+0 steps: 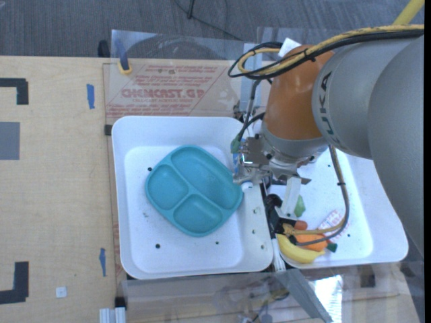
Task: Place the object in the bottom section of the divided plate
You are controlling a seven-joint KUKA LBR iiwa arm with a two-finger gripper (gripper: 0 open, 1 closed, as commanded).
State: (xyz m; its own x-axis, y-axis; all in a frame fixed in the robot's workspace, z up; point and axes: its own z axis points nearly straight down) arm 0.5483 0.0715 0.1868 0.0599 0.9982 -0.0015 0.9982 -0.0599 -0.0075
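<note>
**A:** Where's the divided plate [195,167], and why does it lie as it does?

**B:** The blue plate lies flat in the left bin [135,247], turned at a slant, with one large section towards the top of the view and two smaller ones below. Nothing lies in any of them. I'd take the lowest small section [200,215] as the target, and flat like that it is ready to receive something from above.

**A:** And the object to go in it?

**B:** I can't say which one is meant. The likely ones sit in the right bin [377,234], bunched at its near-left corner: a banana [296,251] with a carrot [311,239] touching it, a small green piece [299,207] just above, and a pink-and-white packet [331,219] beside them. Bunched so close, any one of them would be awkward to pick alone.

**A:** What about the tool [269,184]?

**B:** It hangs under the orange-banded arm [363,99], over the ridge between the two bins, just beside the plate's right rim and a little above the pile. The wrist hides its working end, so I cannot tell how far open it is, nor whether it has hold of anything. I see nothing gripped in it and no contact with the plate.

**A:** So the task stands where?

**B:** By my reading, nothing has been placed yet.
</note>
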